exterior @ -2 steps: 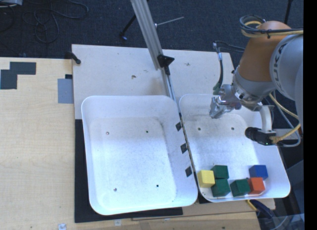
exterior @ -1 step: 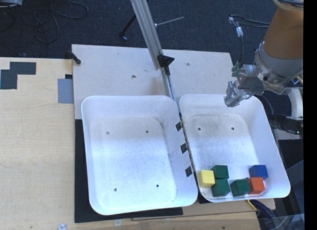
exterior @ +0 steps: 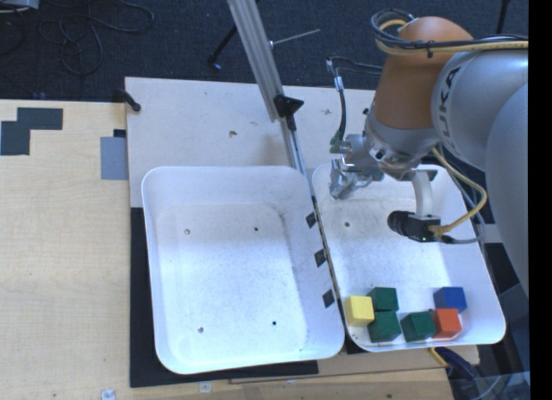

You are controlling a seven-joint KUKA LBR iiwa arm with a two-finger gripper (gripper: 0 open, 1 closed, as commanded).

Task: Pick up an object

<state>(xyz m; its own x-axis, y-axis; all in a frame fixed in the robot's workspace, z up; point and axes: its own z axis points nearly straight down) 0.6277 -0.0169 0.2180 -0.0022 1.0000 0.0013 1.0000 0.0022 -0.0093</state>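
- Tool (exterior: 345, 181) hovering over far end of right bin (exterior: 483, 303), near the divider between bins; finger state: cannot tell from this angle, nothing seen between them.
- Blocks clustered at near end of same bin, well apart from tool: yellow block (exterior: 359, 309), green blocks (exterior: 384, 297) (exterior: 385, 327) (exterior: 417, 327), orange block (exterior: 447, 321), blue block (exterior: 450, 298).
- Key relation: targets lie toward camera from tool, along bin's long axis.
- Yellow block nearest the divider side, roughly in line with tool; likely simplest pick.
- Blocks touching each other; crowding risk on descent.
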